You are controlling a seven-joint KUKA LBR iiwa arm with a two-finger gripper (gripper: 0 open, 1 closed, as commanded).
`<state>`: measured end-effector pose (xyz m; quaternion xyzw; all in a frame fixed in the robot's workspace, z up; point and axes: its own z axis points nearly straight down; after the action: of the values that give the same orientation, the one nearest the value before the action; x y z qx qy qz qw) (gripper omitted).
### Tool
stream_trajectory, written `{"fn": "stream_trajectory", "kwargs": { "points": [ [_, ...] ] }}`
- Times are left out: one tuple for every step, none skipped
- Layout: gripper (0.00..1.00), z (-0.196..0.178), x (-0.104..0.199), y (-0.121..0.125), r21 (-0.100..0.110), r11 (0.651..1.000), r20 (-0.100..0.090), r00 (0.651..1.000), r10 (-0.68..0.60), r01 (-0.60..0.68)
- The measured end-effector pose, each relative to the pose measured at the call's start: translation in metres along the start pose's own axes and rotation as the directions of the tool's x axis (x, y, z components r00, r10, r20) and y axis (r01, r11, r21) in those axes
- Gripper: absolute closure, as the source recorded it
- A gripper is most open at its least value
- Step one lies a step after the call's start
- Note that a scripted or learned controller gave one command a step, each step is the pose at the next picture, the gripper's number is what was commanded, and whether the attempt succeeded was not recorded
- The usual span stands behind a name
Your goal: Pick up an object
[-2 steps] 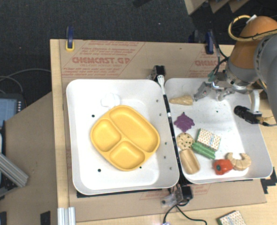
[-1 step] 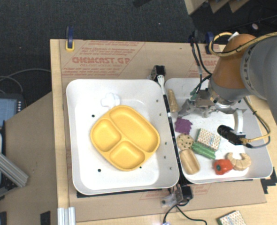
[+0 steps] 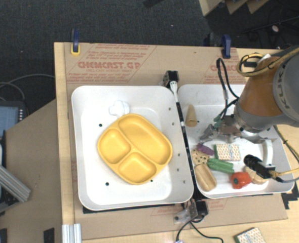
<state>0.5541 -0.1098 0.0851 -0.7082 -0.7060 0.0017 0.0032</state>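
My gripper (image 3: pixel 214 131) is low over the middle of the right bin (image 3: pixel 205 94), with the arm coming in from the right. Just below it lie a purple piece (image 3: pixel 206 149) and a checkered cracker-like tile (image 3: pixel 228 152). A tan cone (image 3: pixel 191 116) lies to its upper left, near the bin's left wall. Nearer the front edge sit a green piece (image 3: pixel 220 165), a red piece (image 3: pixel 240 180), a tan bread-like piece (image 3: pixel 205 177) and a small spotted block (image 3: pixel 199 158). I see nothing clearly held.
The left bin (image 3: pixel 83 135) holds a yellow divided plate (image 3: pixel 134 147) and a small white thing (image 3: pixel 119 107) behind it. A narrow ridge with a black clamp (image 3: pixel 171 77) separates the bins. Cables loop above the arm at the right.
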Motion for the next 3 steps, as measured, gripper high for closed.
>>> {"fn": "stream_trajectory", "kwargs": {
  "points": [
    [0.0, 0.001, 0.019, -0.079, 0.0, 1.0, -0.001, 1.0, -0.001, 0.001],
    [1.0, -0.01, 0.017, -0.074, -0.01, 1.0, 0.004, 1.0, 0.0, 0.0],
    [0.0, -0.009, 0.017, -0.075, -0.01, 1.0, 0.004, 1.0, 0.0, 0.0]
  ]
}}
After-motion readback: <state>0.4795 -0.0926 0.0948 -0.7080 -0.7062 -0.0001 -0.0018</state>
